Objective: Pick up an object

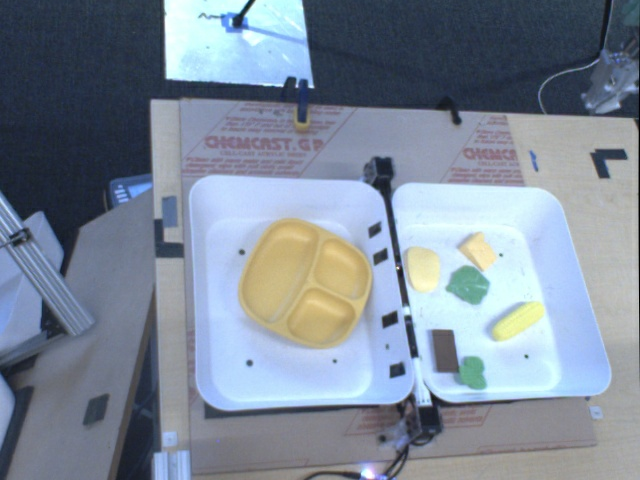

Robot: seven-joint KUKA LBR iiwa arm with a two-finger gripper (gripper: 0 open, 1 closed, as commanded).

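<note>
Progress: none judged done | yellow toy corn cob point(518, 320) lay loose in right white bin point(575, 268) | pick remained

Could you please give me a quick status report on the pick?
Nothing picked yet. Right bin holds six toy foods, corn cob lying apart from the rest. Yellow divided plate sits alone in left bin; nothing blocking.

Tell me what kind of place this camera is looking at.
Likely a robot test bench in a lab: two white bins on a board, a yellow divided plate in the left one, toy food like corn in the right.
</note>
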